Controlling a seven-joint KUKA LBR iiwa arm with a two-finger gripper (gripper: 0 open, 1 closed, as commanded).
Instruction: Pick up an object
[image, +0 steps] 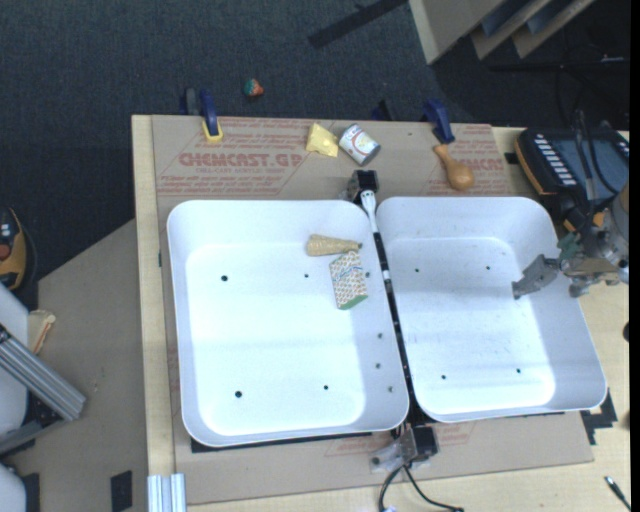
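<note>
1. The things worth picking lie in the left bin (200, 300), near its upper right corner: a tan cone-shaped piece (331, 245) lying on its side, and just below it, touching or nearly so, a small patterned packet (348, 279), tilted.
2. The right bin (500, 390) beside it looks bare apart from faint specks.
3. The gripper (530, 279) sits at the right bin's right edge, well apart from both things; from here I cannot tell how it is set, and nothing appears to be in it.
4. On the bench (250, 160) behind the bins lie a yellow wedge (322, 141), a small white box (359, 144) and a wooden peg (454, 166), all outside the bins.
5. To do this well, I'd judge the arm should cross over the divider, come down straight above one piece, and straddle its narrow side; the packet lies flat, so the cone looks the easier catch.
</note>
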